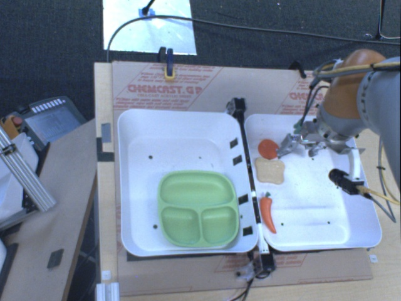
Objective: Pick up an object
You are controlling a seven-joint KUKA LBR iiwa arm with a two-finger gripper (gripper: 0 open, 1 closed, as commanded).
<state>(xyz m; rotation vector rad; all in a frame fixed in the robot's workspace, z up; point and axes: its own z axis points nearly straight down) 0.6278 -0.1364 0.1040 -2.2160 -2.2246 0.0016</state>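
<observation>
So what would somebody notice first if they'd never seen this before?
Probably the big light-green divided plate lying in the left bin, because it is the largest colourful thing. Next, the grey arm with its orange band reaching in from the right, its tool low over the right bin. Beside it lie a red round piece, a beige slice-shaped toy and an orange carrot.

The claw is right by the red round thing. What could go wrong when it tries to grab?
The claw could nudge the red round piece into the beige slice touching it, or pinch both. That red piece lies flat, so it might slip out. It also sits near the bin's wall, leaving little room.
</observation>
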